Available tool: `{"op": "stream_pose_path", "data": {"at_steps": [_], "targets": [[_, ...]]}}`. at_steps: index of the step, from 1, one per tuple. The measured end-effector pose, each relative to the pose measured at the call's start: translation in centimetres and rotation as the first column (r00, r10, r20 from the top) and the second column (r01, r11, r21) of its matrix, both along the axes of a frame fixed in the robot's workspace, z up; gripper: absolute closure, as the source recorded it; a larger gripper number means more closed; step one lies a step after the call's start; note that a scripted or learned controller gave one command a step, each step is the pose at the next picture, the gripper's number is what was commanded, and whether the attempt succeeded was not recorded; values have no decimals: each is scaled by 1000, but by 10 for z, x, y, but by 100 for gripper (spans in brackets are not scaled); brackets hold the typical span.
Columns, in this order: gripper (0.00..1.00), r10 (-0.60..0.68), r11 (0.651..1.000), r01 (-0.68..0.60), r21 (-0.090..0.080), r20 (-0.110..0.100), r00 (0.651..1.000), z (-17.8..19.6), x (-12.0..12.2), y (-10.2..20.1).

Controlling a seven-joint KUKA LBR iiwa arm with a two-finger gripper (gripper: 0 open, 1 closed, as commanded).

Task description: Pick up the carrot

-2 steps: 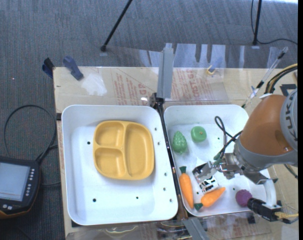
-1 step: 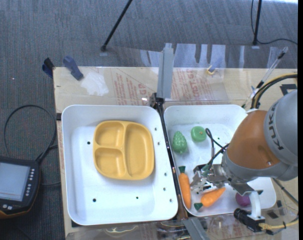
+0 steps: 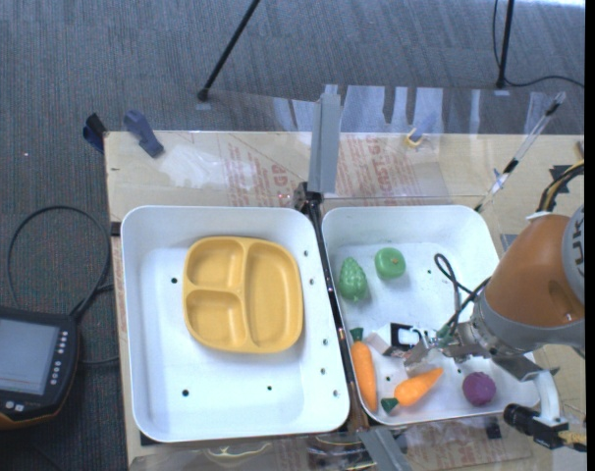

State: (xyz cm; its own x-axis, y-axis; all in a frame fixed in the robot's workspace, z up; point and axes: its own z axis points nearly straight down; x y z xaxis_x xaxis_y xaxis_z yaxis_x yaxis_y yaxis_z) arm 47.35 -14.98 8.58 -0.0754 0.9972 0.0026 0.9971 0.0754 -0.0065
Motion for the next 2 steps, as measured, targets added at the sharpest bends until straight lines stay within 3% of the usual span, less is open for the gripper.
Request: {"op": "stream_pose_path", "data": {"at_steps": [1,2], "targets": [[0,-2,1000,2,2,-2,1000,-1,0,29],[0,119,993,-119,3,-3,993,-1,0,45]]}}
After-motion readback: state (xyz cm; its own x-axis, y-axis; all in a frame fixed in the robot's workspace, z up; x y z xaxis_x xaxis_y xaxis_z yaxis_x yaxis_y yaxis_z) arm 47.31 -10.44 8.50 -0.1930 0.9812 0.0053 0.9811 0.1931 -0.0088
